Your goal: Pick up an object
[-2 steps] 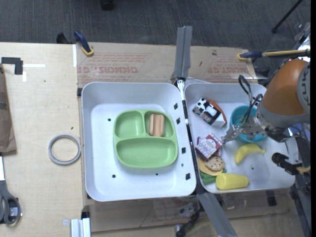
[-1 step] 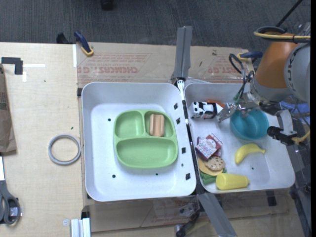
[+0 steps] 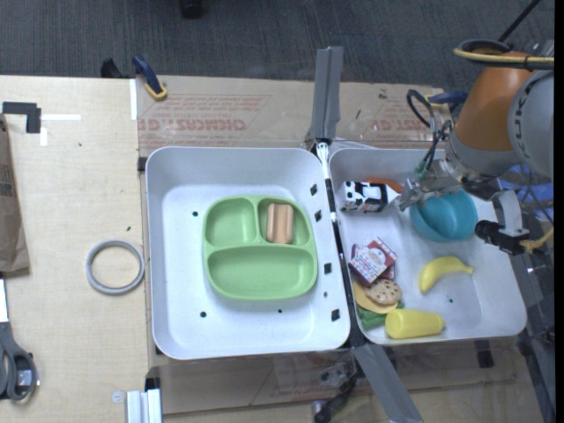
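Over the right bin [image 3: 493, 324], the gripper [image 3: 421, 186] hangs at the teal bowl's [image 3: 445, 216] rim; whether it is spread or closed cannot be told. Judging by this, the reach is underway, and a clean descent and closing come next. Nearby lie a banana [image 3: 443, 270], a yellow cup [image 3: 412, 323], and a cookie [image 3: 382, 293].

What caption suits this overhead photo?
Robot arm reaches over toys in the right bin; a green tray fills the left.
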You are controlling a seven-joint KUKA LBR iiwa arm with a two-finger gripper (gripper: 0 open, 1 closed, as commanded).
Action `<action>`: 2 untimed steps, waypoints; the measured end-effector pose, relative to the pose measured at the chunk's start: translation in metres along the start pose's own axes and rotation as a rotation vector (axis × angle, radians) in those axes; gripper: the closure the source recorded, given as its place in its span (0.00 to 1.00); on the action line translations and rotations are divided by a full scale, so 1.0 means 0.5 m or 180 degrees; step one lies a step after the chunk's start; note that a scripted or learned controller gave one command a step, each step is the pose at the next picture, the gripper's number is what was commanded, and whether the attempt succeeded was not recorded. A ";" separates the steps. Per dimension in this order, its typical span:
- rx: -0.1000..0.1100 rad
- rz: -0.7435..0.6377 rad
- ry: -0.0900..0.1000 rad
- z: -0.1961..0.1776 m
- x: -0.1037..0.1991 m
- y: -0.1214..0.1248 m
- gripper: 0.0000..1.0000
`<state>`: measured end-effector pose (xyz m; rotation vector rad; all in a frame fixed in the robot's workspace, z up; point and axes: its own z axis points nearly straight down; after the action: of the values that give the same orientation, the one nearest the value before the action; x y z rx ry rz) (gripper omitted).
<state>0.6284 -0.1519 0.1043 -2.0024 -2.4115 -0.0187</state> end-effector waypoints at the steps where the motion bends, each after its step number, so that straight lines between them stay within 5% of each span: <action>1: 0.0023 0.0178 -0.0042 -0.171 0.130 0.086 1.00; 2: 0.0020 0.1699 -0.0051 -0.145 0.087 0.076 1.00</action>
<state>0.6578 -0.1030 0.1773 -2.5717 -1.8012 0.0083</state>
